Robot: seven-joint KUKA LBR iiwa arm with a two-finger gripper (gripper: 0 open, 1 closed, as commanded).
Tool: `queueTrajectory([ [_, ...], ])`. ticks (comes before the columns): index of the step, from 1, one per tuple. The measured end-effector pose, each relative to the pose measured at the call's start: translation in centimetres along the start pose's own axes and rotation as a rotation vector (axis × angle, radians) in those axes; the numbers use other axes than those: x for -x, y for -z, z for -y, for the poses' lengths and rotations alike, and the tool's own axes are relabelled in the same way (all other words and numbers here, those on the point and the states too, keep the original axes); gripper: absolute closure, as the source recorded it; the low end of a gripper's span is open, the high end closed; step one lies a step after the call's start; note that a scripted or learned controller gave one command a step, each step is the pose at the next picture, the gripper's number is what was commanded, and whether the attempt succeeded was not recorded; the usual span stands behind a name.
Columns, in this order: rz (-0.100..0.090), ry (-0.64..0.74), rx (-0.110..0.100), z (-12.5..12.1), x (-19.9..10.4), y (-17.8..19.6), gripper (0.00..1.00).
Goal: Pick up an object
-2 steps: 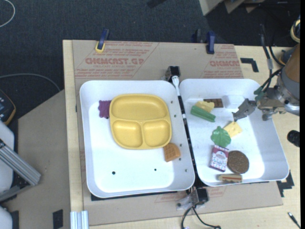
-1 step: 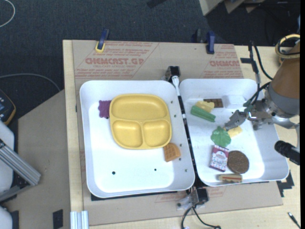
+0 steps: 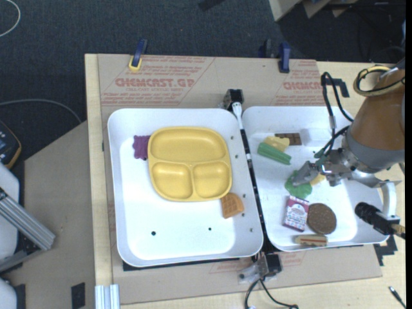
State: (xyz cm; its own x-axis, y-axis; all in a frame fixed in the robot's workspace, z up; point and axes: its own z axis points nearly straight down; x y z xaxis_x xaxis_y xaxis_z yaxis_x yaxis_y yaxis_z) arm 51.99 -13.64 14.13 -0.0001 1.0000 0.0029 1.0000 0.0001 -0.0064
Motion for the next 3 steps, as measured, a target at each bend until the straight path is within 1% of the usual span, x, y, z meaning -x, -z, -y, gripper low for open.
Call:
queueTrajectory([
  [1,0.000,0.000,0.000,0.1,-0.1,-5.3,0.00],
  [2,0.003,-0.002,0.007,-0.1,0.0,-4.0,1.00],
  [3,0.006,0.001,0.014,-1.1,0.4,1.3,1.00],
])
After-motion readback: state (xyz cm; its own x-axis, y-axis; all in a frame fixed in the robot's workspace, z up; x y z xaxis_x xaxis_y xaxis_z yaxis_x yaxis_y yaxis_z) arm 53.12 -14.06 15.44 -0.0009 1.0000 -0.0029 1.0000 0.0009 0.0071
